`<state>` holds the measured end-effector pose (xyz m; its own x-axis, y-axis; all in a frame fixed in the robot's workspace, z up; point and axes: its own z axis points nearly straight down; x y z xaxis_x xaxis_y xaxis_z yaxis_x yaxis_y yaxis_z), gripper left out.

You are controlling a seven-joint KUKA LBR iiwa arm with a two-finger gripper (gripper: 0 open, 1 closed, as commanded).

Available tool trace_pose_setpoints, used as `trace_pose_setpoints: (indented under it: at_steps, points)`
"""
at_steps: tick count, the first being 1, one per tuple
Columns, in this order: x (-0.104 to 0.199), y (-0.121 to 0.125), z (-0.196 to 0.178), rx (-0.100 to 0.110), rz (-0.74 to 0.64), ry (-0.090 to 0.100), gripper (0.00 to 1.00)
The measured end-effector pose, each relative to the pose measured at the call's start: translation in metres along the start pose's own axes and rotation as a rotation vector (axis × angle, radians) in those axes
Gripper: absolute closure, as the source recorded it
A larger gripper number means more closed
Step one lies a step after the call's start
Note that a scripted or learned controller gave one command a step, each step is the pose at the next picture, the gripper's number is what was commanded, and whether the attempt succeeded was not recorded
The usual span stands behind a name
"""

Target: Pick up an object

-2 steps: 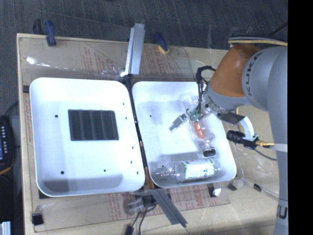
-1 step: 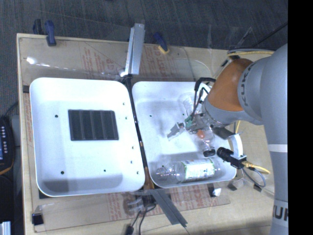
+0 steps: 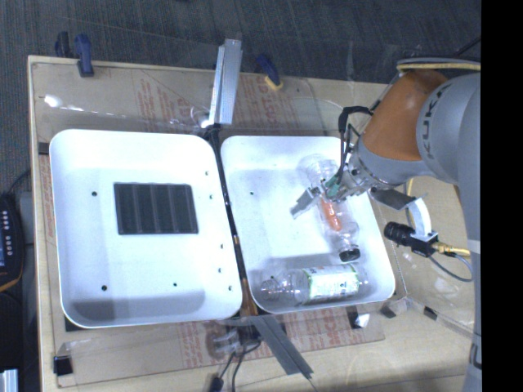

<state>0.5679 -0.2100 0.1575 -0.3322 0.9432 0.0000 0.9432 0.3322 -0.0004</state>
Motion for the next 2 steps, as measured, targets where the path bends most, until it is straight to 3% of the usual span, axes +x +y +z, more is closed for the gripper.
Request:
trace_pose_setpoints:
  at_steps: [1,2]
  points:
    - [0.001,-0.006,-0.041,0.0,-0.028,0.0,0.0]
    - [-0.005,0.025,-0.171,-0.001,-0.274,-0.002,0.0]
